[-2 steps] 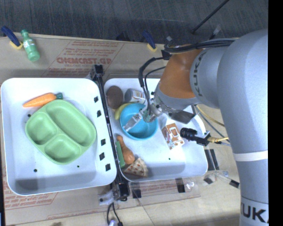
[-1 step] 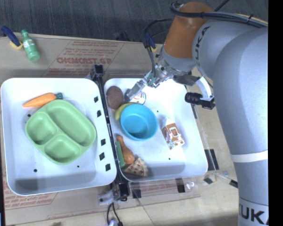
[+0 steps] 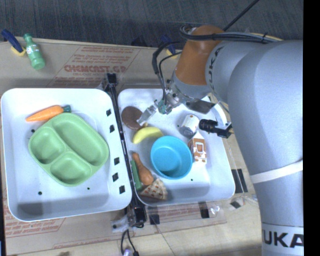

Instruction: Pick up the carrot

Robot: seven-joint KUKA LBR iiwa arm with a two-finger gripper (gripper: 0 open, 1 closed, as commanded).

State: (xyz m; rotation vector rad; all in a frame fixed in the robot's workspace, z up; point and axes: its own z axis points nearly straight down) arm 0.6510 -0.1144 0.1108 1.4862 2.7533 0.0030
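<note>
The gripper (image 3: 159,108) hangs low over the back of the right bin (image 3: 220,170), and whether its fingers are spread or closed cannot be told from this slant; nothing is seen between them. Just at its 8 o'clock lies a brown disc (image 3: 130,117), with a yellow banana (image 3: 147,135) at 6 o'clock, a blue bowl (image 3: 171,157) beyond that at 5 o'clock, and a small silver can (image 3: 189,124) at 4 o'clock. The carrot (image 3: 44,112) lies well apart at 9 o'clock, in the left bin (image 3: 16,159), touching the back edge of the green divided plate (image 3: 69,148).
</note>
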